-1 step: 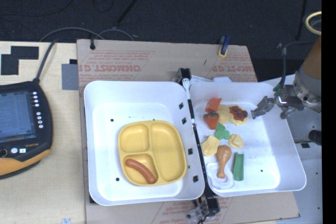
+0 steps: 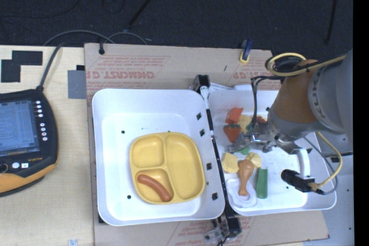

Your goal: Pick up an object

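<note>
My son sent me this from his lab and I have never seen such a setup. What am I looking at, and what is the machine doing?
This is one picture from a camera fixed above a workbench, looking down at a slant. The grey and orange shape on the right is a robot arm, reaching in over the right bin. Its gripper hangs low among a small pile of toy food: a red piece, yellow pieces, a chicken drumstick and a green stick. I cannot tell how the jaws stand or whether they hold anything.

The left bin holds a yellow divided plate with a toy sausage in its front compartment. The dark screen device at far left is likely the arm's hand controller. The job is simply to pick up an object.
</note>
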{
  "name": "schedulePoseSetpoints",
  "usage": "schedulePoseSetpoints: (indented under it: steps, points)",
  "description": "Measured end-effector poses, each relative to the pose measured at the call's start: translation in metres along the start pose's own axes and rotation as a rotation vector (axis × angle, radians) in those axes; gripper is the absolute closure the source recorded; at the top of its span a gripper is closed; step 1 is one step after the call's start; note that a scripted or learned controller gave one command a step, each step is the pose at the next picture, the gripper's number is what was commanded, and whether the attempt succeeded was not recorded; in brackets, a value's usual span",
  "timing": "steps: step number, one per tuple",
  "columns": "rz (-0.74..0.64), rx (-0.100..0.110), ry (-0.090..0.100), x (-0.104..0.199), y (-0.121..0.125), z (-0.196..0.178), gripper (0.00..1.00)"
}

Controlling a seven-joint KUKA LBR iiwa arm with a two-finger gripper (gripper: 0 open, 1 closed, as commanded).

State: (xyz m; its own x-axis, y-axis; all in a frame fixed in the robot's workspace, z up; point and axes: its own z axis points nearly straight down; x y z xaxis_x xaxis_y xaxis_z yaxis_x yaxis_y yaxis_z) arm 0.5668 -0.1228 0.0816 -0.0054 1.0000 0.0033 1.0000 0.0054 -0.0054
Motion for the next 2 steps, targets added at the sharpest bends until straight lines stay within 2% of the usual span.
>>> schedulePoseSetpoints:
  steps: [1, 2]
  points:
    - [0.007, -0.001, -0.001, -0.005, 0.0, -0.016, 1.0]
    - [-0.002, -0.01, -0.001, 0.073, 0.009, -0.111, 1.0]
